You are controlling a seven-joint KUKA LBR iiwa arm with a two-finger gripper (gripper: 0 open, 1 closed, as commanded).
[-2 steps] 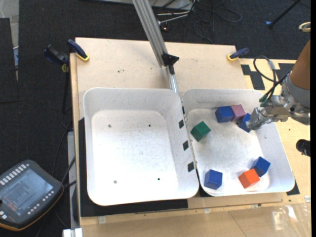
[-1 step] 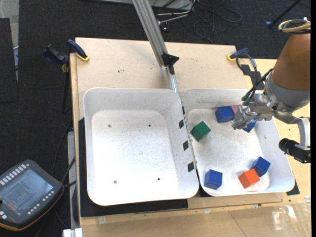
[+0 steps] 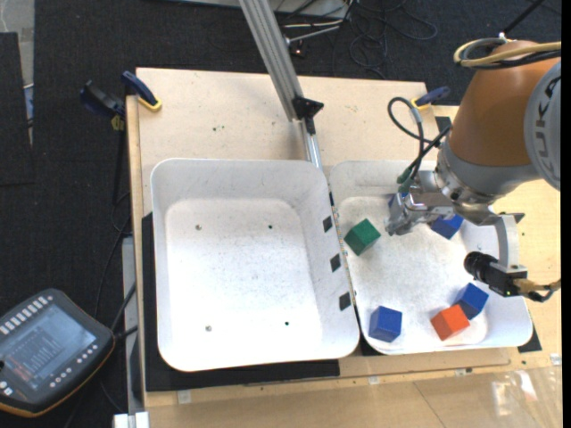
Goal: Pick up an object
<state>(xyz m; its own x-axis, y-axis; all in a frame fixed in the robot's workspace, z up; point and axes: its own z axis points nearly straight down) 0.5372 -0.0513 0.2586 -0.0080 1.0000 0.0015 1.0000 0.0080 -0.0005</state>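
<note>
Hovering over the right shallow white bin (image 3: 513, 333), our two-finger gripper (image 3: 403, 214) sits near its far edge; we cannot tell how it is set.

We log a green cube (image 3: 362, 236) just beside it toward the left wall, a blue cube (image 3: 386, 323), orange cube (image 3: 450, 321) and second blue cube (image 3: 473, 300) along the near edge.

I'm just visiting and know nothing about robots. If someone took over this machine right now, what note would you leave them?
Gripper: low in the right bin, beside the green block; grip unclear from above.
Blocks, all in the right bin: green one near the left wall, a blue block in front, an orange block with another blue beside it, one blue partly under the arm.
Done: nothing visibly lifted.
Left: grab a block and raise it.
</note>
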